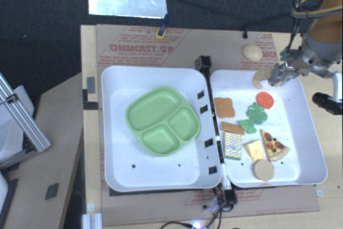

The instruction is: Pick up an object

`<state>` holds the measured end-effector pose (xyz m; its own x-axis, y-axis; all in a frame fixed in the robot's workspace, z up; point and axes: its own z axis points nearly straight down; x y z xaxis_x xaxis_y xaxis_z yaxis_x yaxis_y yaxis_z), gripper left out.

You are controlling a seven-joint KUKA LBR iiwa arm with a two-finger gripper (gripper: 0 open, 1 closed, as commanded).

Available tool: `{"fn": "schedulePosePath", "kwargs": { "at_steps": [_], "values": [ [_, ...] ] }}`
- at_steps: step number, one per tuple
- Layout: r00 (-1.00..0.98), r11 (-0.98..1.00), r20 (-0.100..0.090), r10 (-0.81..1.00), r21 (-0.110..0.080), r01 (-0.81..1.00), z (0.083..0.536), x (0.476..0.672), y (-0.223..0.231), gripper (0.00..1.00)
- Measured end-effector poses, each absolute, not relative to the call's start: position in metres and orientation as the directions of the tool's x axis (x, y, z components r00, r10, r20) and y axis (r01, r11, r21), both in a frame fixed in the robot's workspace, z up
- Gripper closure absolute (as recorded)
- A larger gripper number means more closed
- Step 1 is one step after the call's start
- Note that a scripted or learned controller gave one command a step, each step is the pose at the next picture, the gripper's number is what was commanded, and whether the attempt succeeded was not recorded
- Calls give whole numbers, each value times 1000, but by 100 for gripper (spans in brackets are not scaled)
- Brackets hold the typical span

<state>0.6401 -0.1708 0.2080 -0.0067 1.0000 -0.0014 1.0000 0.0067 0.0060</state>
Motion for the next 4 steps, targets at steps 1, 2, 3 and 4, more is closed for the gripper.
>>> {"fn": "schedulePosePath", "kwargs": {
  "at_steps": [1, 2, 3, 4],
  "values": [
    [-7, 7, 0, 1000, 4, 1000, 226, 641, -171, 100],
    [-9, 9, 1, 1000, 0, 1000, 231, 615, -125, 100],
    [-8, 8, 1, 1000, -2, 1000, 231, 571, -96, 100],
    [-9, 9, 2, 1000, -2, 1000, 222, 543, -46, 100]
  ]
}}
